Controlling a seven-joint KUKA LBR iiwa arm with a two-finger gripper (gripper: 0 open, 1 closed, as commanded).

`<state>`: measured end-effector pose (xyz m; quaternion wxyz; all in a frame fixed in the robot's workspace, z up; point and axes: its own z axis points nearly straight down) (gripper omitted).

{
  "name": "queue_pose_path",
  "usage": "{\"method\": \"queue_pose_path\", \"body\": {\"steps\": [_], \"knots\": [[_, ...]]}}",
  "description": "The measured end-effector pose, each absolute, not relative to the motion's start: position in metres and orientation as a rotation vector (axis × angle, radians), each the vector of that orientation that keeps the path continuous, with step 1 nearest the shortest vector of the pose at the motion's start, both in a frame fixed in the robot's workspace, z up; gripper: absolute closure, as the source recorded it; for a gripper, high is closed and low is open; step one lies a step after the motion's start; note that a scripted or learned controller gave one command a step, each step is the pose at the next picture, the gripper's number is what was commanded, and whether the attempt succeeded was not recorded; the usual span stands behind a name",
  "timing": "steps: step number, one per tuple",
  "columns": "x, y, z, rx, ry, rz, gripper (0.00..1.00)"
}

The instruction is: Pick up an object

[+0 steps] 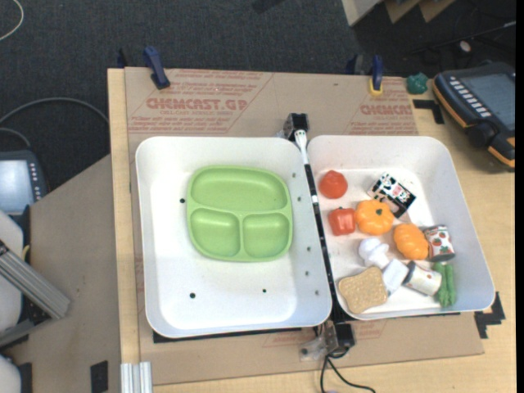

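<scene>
Two white bins: we see the left bin [164,301] holding a green divided plate [240,213], the right bin [467,211] crowded with toy food [377,217]; fingers' state untellable.

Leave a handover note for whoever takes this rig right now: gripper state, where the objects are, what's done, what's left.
Gripper: not in view, so nothing is picked up yet.
Left bin: holds a green divided plate.
Right bin: a pile of toy food, including a tomato, a small pumpkin, an orange, a bread slice and a black-and-white cow-print box.
Done: nothing visible.
Left: the whole pick; the tomato sits a little apart and looks like the easiest target.
</scene>
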<state>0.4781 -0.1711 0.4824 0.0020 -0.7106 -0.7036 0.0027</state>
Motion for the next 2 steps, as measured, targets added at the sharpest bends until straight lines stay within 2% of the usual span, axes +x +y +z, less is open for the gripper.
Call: {"method": "queue_pose_path", "body": {"steps": [1, 2], "knots": [[0.478, -0.219, 0.374, -2.221, -2.209, 0.010, 1.00], [0.533, -0.223, 0.329, -2.215, -2.221, 0.003, 1.00]]}}
